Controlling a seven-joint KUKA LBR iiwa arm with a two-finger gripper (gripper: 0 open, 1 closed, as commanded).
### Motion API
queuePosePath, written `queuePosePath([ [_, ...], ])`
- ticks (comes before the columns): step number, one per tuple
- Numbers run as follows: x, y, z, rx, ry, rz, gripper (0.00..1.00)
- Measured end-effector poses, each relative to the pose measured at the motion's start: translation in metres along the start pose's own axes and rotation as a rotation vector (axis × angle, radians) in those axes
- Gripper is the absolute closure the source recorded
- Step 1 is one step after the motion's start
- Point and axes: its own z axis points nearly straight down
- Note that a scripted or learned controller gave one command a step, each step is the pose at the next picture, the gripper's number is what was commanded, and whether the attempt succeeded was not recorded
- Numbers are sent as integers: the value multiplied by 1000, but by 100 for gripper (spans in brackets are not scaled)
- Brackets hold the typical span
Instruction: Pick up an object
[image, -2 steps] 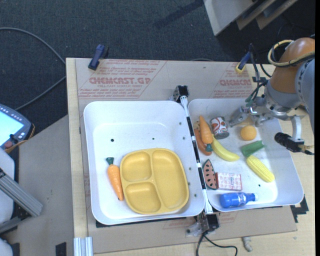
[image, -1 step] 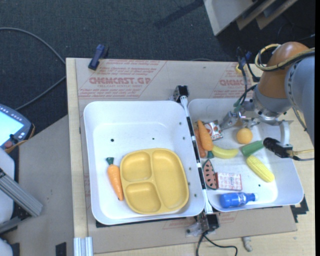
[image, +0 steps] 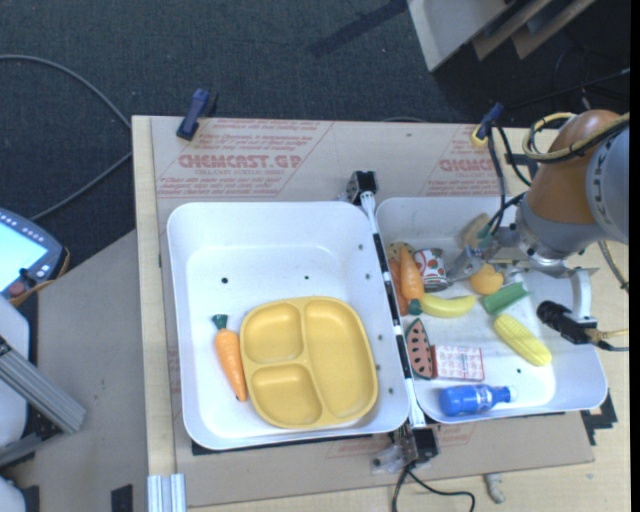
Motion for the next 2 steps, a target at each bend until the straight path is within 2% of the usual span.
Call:
queuePosePath([
  [1, 0, 1, -11, -4, -1, 0, 100],
  [2, 66, -15, -74, -3, 0, -3, 100],
])
